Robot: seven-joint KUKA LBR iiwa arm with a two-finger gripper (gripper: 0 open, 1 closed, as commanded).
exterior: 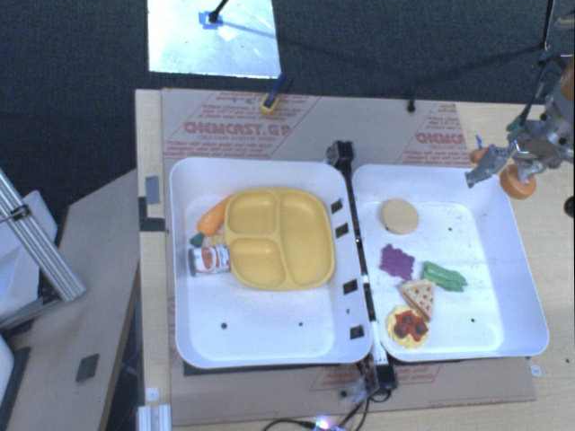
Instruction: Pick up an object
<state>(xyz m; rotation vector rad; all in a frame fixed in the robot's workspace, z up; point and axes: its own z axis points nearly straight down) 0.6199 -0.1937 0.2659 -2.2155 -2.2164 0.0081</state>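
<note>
In the right bin [503, 268], nearest the camera, lie a spaghetti plate toy [408, 327], a pizza slice [419, 296], green beans [445, 277], purple grapes [396, 261] and, farther back, a round cookie [400, 215], all loosely spaced with open floor toward the right wall. The gripper [503, 164] hovers beyond the far right rim; I cannot tell its state. Judging by this, the approach is not yet begun: it must travel inward and descend.
</note>
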